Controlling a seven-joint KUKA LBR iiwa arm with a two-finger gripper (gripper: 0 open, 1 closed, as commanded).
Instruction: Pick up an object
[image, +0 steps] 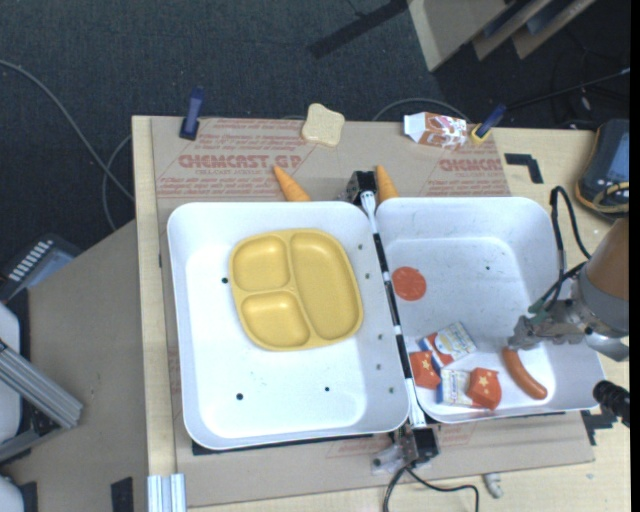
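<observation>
The right bin (480, 235) holds an orange disc (409, 284), a white packet (455, 340), two red pieces (425, 370) (485, 388) and a reddish sausage (528, 373) near its front right corner. My gripper (530, 333) hangs low over the bin's right side, just above the sausage's upper left end. Nothing is visibly lifted off the bin floor. The arm's body reaches in from the right edge.
The left bin (200, 330) carries a yellow divided plate (296, 288). Behind the bins on the cardboard lie a bread slice (323, 124), two carrot pieces (291, 185) (385, 184), a small carton (436, 128) and a blue clip (191, 113). A black cable (557, 235) loops beside the arm.
</observation>
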